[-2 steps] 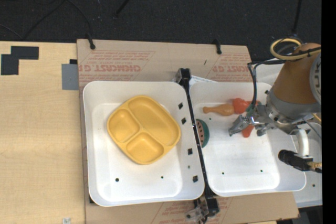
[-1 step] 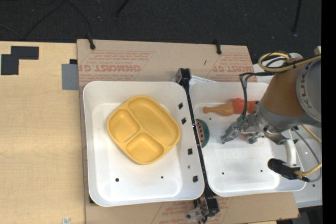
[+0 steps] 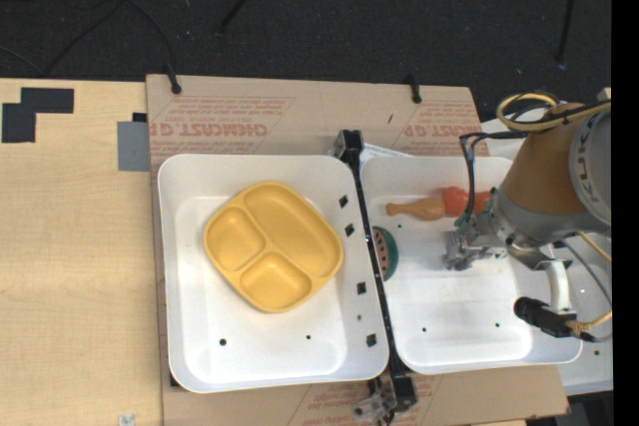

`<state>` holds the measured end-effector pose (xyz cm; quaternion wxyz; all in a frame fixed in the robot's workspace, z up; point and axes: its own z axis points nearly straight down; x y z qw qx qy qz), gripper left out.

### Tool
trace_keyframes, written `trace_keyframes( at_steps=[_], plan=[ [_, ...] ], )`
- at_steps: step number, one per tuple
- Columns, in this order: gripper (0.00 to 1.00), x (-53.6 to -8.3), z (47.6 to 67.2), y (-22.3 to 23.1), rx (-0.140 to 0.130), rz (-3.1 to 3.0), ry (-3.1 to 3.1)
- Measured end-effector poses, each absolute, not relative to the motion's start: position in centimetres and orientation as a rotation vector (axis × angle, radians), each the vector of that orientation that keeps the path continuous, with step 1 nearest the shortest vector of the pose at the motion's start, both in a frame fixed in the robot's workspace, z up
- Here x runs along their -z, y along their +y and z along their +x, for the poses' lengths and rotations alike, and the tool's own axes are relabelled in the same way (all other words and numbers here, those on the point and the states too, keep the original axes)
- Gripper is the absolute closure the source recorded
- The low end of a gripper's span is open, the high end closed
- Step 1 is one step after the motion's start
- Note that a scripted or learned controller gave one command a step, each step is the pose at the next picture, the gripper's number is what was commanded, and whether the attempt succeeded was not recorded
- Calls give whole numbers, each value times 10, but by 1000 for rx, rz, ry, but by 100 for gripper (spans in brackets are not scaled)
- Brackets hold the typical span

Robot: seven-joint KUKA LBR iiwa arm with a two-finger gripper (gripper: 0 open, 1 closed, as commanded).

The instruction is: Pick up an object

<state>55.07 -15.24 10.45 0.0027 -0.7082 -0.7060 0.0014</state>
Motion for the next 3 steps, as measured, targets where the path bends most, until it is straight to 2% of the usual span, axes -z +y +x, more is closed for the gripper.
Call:
trace_keyframes(
  at_steps=[1,2,3],
  plan=[
    [100,-167,553,-157,2,-2222,-2224],
    [100,-210,556,-154,2,-2220,-2225],
    [100,-211,556,-155,-2,-2218,-2222]
  ],
)
